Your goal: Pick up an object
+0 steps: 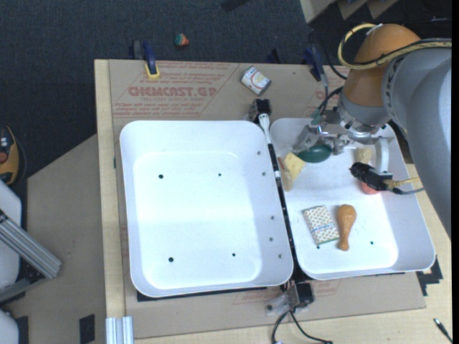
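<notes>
My gripper [321, 140] hangs low over the far left part of the right bin [401, 253], on the grey arm with the orange band. A dark green rounded thing [313, 154] lies right under its tip; whether it is gripped is hidden. A yellow wedge [292, 167] rests just left of that, against the bin's left wall. Nearer the front lie a small patterned box [320, 225] and, beside it, a brown drumstick-shaped piece [346, 225]. A small red thing [371, 186] peeks out to the right of the gripper.
The left bin [143, 138] stands beside the right one, sharing a black divider edge. On the bench behind the bins lies a small white box [255, 80], with blue clamps [149, 54] at the back edge. The arm's bulk covers the right bin's far right corner.
</notes>
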{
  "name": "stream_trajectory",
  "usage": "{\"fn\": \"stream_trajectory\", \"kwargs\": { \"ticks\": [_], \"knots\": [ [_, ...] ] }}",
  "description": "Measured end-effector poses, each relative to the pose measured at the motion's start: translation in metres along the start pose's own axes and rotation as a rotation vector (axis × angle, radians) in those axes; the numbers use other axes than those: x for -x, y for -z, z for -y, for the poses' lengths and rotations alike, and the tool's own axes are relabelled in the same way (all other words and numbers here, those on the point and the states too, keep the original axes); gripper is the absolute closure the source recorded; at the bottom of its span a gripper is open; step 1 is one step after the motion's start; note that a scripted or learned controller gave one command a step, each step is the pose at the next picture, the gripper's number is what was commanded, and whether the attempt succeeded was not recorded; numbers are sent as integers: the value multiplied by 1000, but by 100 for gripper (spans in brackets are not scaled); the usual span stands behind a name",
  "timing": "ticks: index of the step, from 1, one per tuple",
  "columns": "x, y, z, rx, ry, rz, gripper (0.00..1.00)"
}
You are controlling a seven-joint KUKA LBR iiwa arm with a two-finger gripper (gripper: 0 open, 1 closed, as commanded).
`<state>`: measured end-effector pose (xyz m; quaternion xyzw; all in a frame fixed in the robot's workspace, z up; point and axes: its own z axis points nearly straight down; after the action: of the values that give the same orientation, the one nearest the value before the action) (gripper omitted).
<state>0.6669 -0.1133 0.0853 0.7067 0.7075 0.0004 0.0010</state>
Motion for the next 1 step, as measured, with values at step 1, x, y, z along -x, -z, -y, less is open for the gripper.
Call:
{"fn": "stream_trajectory", "kwargs": {
  "ticks": [1],
  "knots": [
    [1,17,-3,9,0,1,100]
  ]
}}
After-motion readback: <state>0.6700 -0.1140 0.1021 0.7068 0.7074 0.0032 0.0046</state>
